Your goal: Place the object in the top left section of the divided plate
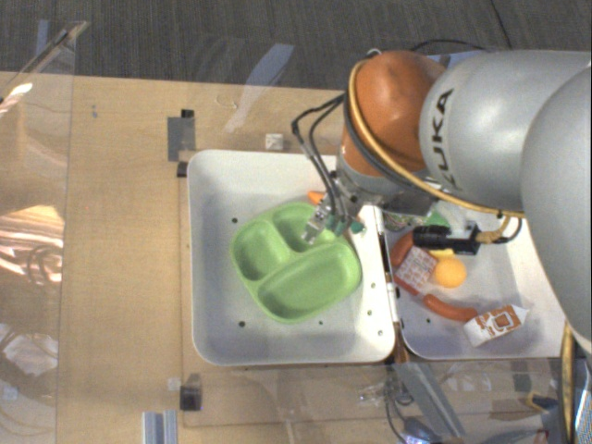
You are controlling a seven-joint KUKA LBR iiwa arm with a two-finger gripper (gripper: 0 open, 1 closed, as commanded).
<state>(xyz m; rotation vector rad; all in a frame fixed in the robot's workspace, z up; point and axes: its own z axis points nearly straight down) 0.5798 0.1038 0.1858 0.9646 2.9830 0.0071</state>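
A green divided plate point(294, 264) lies in the left white bin point(213, 276). It has two small sections along its upper-left side and one large section at the lower right. My gripper point(326, 222) hangs over the plate's upper right small section, close to its rim. A small orange object point(316, 196) peeks out just above the gripper, beside the wrist. The arm's grey body and orange band hide the bin's upper right corner.
The right bin point(518, 340) holds a yellow ball point(450, 273), a red packet point(416, 268), a sausage-like red item point(447, 307) and a white and orange wrapper point(498, 323). A black clip point(444, 240) hangs off the arm above them.
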